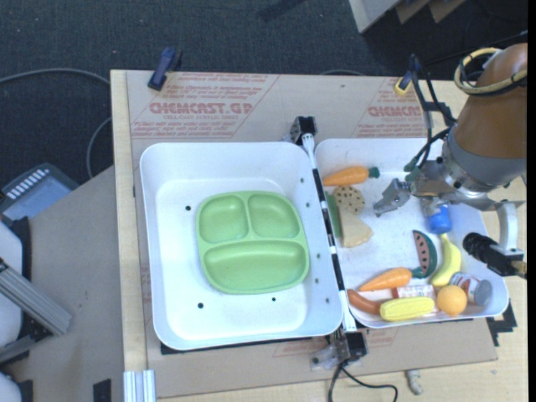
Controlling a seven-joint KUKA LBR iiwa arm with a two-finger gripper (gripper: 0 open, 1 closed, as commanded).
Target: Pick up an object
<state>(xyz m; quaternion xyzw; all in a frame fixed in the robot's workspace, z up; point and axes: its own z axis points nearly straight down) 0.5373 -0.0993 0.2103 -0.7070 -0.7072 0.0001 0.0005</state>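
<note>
My gripper (pixel 392 198) hangs over the upper middle of the right bin (pixel 378 151), at the end of the grey and orange arm (pixel 492 115) that comes in from the right. It sits just right of a speckled cookie (pixel 348 198) and below a toy carrot (pixel 347 175). I see nothing held in it. A pale wedge of bread (pixel 357 229) lies below the cookie. A small blue object (pixel 439 220) rests just right of the gripper, partly under the wrist.
The right bin's lower part holds a watermelon slice (pixel 424 252), a banana (pixel 449 260), a second carrot (pixel 386 279), a sausage (pixel 367 301), corn (pixel 407 309) and an orange (pixel 452 300). A green divided plate (pixel 251 241) lies in the left bin (pixel 167 182).
</note>
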